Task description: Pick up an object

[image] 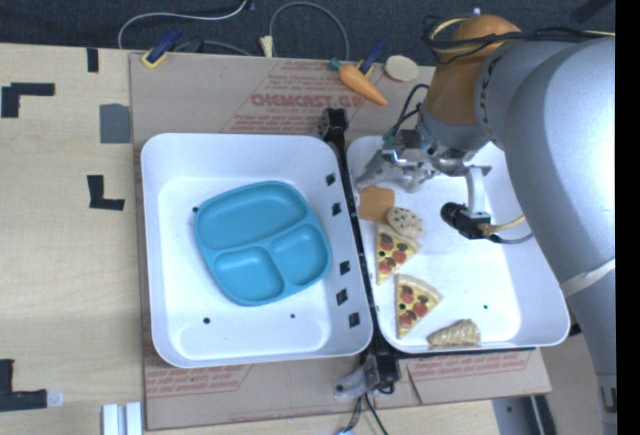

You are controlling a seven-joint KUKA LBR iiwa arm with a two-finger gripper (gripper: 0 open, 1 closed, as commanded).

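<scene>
Four food pieces in my right bin (520, 308): nearest cracker (453, 333), two pizza slices (413, 303), then cookie (403, 221) and tan square (376, 202) just down-left of the end effector (405, 163); finger state I can't tell.

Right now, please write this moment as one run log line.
gripper: above right white bin | round tan cookie: below | held: nothing seen

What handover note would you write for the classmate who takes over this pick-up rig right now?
Gripper: low in the right white bin, over the tan square toy cracker; finger state unclear.
Right bin: cracker, round speckled cookie, two toy pizza slices, beige pastry wedge.
Left white bin: blue divided plastic plate.
On the cardboard behind the bins: an orange toy carrot.
Done: nothing visibly lifted.
Left: grasp and raise one object.
</scene>
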